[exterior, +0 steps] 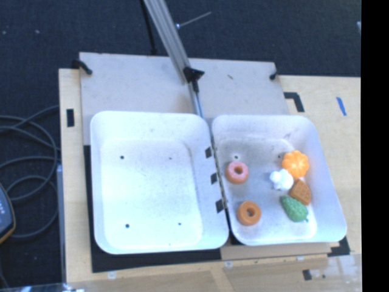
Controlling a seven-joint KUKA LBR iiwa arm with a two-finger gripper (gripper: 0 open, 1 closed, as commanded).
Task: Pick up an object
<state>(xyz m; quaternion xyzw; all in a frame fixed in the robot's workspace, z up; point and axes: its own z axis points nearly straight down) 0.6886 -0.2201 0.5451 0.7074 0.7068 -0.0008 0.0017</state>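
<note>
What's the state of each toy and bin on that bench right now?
pink donut: flat in right bin, apart
orange donut: flat, apart
orange pumpkin: touching white toy
brown piece: beside green toy
left bin: upright, speckled

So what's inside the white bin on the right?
The right white bin holds a pink ring doughnut, a brown one, an orange pumpkin, a white lump, a brown wedge and a green piece. Nothing looks covered.
</note>
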